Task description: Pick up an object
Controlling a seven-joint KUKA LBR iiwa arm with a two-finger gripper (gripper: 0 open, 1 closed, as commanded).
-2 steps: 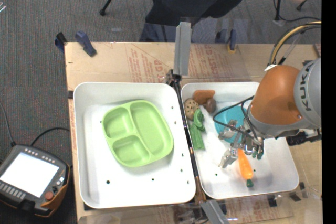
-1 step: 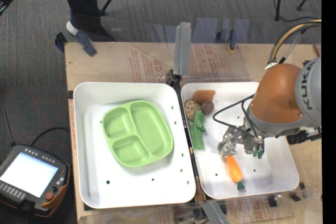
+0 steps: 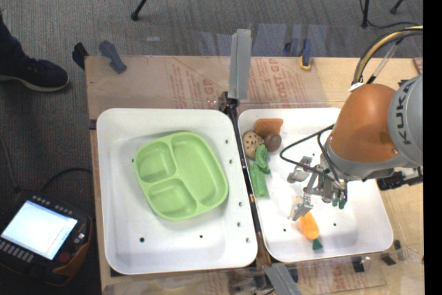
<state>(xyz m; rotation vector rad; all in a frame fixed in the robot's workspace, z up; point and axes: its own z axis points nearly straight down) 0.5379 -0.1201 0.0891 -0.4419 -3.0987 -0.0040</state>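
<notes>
Claw (image 3: pixel 304 206) low in right bin (image 3: pixel 359 245), tips touching or just above carrot (image 3: pixel 309 224).

Arm (image 3: pixel 366 131) reaches in from the right, orange band above the wrist. Finger spread cannot be told; nothing seen held between them. Carrot lies just below the claw, orange with a green tip, on the bin floor. Left of the claw: green pod (image 3: pixel 260 173) along the bin's left wall. Up-left of the claw: cookie (image 3: pixel 251 142), brown ball (image 3: pixel 273 141), orange bread-like piece (image 3: pixel 268 126), close together. Far left of the claw, in left bin (image 3: pixel 117 245): green divided plate (image 3: pixel 181 175). Both bins sit on the counter (image 3: pixel 159 83).
</notes>
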